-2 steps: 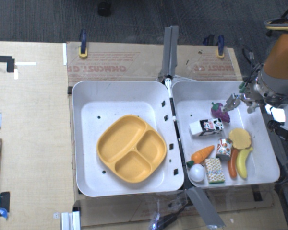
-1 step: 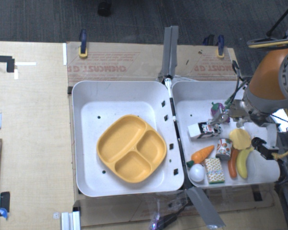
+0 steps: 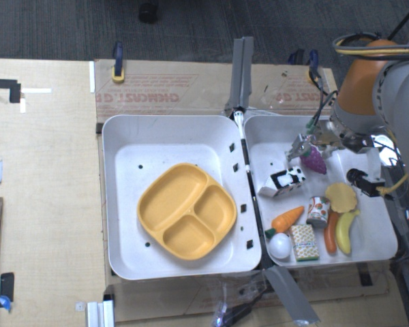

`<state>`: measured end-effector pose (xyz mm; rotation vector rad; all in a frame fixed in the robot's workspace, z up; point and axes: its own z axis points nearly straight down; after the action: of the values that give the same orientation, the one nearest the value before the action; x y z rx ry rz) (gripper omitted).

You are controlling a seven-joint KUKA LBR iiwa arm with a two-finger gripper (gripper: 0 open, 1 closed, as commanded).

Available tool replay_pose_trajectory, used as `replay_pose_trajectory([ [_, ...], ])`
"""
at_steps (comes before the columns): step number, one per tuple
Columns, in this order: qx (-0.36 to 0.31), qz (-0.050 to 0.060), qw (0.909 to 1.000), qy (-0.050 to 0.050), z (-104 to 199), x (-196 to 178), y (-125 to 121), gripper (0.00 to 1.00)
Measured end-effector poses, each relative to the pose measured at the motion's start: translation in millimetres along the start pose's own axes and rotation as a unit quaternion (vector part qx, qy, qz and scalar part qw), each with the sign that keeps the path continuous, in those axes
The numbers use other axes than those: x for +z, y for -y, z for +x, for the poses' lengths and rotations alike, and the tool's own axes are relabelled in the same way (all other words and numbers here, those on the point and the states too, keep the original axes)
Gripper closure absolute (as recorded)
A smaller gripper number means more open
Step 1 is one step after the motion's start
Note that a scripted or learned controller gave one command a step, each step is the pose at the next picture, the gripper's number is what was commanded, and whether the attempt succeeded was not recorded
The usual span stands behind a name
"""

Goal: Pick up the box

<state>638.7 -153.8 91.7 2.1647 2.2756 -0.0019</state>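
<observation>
Box [image 3: 304, 242], pale with green speckles, lies at six o'clock in the right bin [image 3: 368, 254]; gripper [image 3: 301, 148] overhead, grip unreadable. Wooden bench [image 3: 41, 182], dark floor [image 3: 191, 12].

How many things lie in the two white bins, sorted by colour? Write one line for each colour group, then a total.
Yellow: 3 – plate, banana, round slice
Orange or red: 2 – carrot, sausage
Purple: 1 – grapes
White or patterned: 4 – carton, egg, can, box
Total: 10
</observation>
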Motion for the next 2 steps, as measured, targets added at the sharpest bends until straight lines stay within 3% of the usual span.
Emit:
replay_pose_trajectory([
  [1,0.032,0.000,0.9995,0.000,18,-160,50,0.00],
  [2,0.065,0.000,0.9979,0.000,25,-173,15,0.00],
])
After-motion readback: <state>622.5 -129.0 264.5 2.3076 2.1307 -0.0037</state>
